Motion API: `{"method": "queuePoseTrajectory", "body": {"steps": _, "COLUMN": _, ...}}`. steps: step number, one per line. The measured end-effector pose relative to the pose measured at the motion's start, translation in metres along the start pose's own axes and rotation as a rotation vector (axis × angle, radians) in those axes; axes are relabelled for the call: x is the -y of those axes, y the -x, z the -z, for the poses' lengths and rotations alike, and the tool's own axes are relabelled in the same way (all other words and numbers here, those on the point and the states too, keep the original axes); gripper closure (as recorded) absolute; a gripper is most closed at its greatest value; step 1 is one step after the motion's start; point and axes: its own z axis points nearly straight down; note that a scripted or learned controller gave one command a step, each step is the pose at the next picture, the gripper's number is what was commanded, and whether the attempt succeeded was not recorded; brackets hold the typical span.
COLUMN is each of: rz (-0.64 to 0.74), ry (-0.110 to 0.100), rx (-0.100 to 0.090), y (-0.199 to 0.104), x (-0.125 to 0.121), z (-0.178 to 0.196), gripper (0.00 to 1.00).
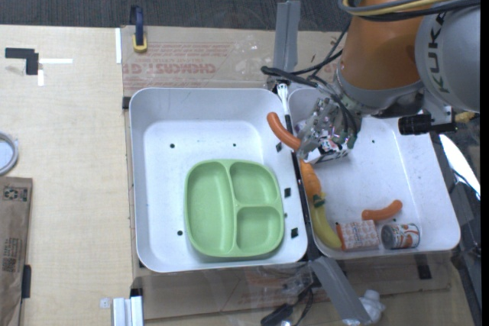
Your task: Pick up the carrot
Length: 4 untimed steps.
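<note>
The carrot [308, 176] is orange with a green stub. It lies along the left wall of the right bin [416, 164], its lower end touching a yellow banana [325, 229]. My gripper [324, 140] hangs at the upper left of the right bin, just above and to the right of the carrot's top end. A curved orange sausage-like piece [281, 130] rests across the divide between the bins, its right tip close to the gripper's left side. Whether that piece touches the gripper is unclear.
A green three-part plate [234, 207] sits in the left bin [153, 164]. Near the right bin's front lie a second orange sausage piece [380, 210], a small carton [357, 235] and a can [400, 235]. The arm's orange band [382, 34] looms over the right bin's back.
</note>
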Motion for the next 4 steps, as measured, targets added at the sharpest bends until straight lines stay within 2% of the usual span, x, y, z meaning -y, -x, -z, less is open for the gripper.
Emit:
{"method": "queuePoseTrajectory", "body": {"steps": 1, "rz": 0.431, "ry": 0.001, "rx": 0.0, "y": -0.008, "x": -0.013, "z": -0.014, "gripper": 1.0}}
{"method": "queuePoseTrajectory", "body": {"steps": 2, "rz": 0.72, "ry": 0.001, "rx": 0.0, "y": -0.033, "x": 0.026, "z": 0.0, "gripper": 1.0}}
{"method": "queuePoseTrajectory", "body": {"steps": 3, "rz": 0.675, "ry": 0.001, "rx": 0.001, "y": -0.038, "x": 0.053, "z": -0.014, "gripper": 1.0}}
{"method": "queuePoseTrajectory", "body": {"steps": 4, "rz": 0.917, "ry": 0.002, "rx": 0.002, "y": -0.04, "x": 0.026, "z": -0.002, "gripper": 1.0}}
